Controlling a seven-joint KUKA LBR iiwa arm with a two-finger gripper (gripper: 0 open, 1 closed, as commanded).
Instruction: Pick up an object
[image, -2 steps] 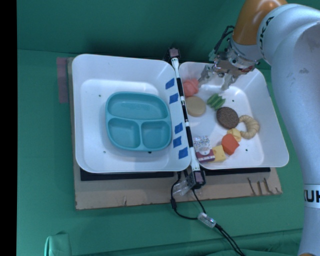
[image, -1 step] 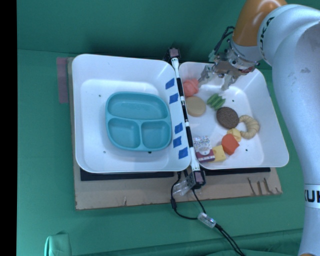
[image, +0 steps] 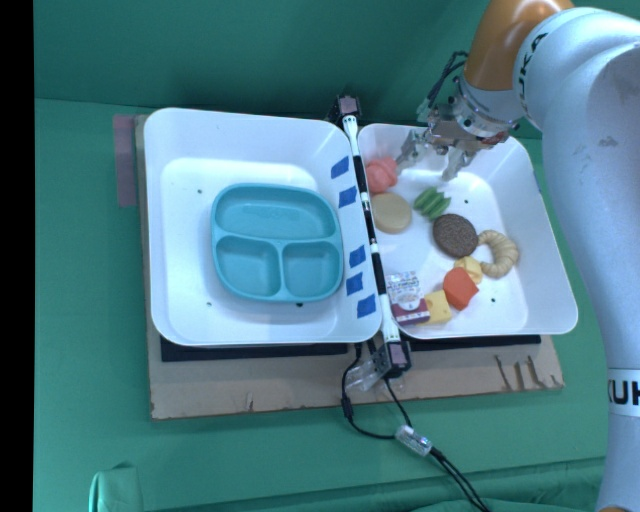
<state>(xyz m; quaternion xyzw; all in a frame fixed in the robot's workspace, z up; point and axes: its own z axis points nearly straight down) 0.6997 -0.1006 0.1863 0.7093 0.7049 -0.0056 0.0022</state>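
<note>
Spread apart and gripping nothing, the claw (image: 432, 160) is seen hovering over the right bin (image: 520, 180). Just below it lies a green piece (image: 432, 202), with a pink one (image: 380, 174) beside; either could be nudged aside and missed if the descent is off-centre.

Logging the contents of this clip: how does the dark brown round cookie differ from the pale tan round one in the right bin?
The dark brown cookie is a deep chocolate shade with a speckled face; the tan cookie is pale beige and smooth-looking. The dark one lies near the middle of the right bin, next to the ring-shaped pastry; the tan one lies by the bin's left wall, just below the pink-red piece. Both are flat discs of similar size, lying face up.
</note>
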